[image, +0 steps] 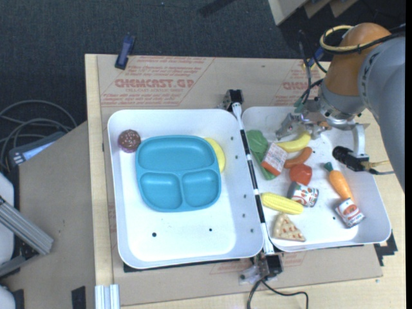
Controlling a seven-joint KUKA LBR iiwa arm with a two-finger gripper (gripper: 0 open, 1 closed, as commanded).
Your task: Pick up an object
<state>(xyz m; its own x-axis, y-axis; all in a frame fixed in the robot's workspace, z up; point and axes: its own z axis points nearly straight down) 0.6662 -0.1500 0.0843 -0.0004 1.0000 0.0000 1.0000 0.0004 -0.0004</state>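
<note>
My gripper [297,125] is low over the back of the right bin [380,227], just above a yellow banana [295,143]. Around the banana lie a red sausage [301,154], a red and white carton [275,158] and a green vegetable [257,143]. Further forward are a red pepper [300,173], a small can [304,195], a corn cob [282,203] and a pizza slice [288,228]. On the right side lie a carrot [339,183] and a small red-labelled bottle [349,212]. Nothing is visibly held.
The left bin [187,237] holds a blue divided plate [178,172], a brown ball [129,140] at its back left, and a yellow piece [219,155] tucked behind the plate. A black part [351,158] juts into the right bin below the wrist.
</note>
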